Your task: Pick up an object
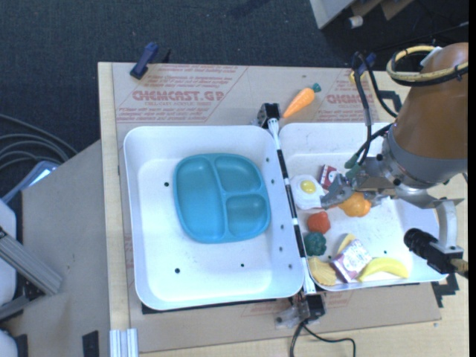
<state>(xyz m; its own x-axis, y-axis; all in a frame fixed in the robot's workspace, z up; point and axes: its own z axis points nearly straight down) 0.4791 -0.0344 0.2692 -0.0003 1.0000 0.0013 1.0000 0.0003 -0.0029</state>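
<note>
Item: grey arm with orange band, its two-finger gripper (pixel 343 190) low in the right-hand shallow white bin (pixel 327 136), just beside a round orange toy fruit (pixel 357 206). Jaw state: cannot tell; the tips blur into the clutter, and nothing is visibly between them. Likely pick: the orange fruit, lying near the bin's middle. Risks, judged: a round smooth fruit may roll or squirt free as the fingers close; the white fried-egg toy (pixel 306 189) and small red packet (pixel 328 175) lie close enough to be nudged or caught instead. Neighbours: red tomato-like ball (pixel 318 222), dark green broccoli piece (pixel 315 242), yellow banana (pixel 384 269), pale wrapped packet (pixel 352 258), all crowded toward the near wall. Left-hand white bin (pixel 141 199): blue sectioned plastic plate (pixel 222 197). Outside: orange toy carrot (pixel 298 103) on the bench.
</note>
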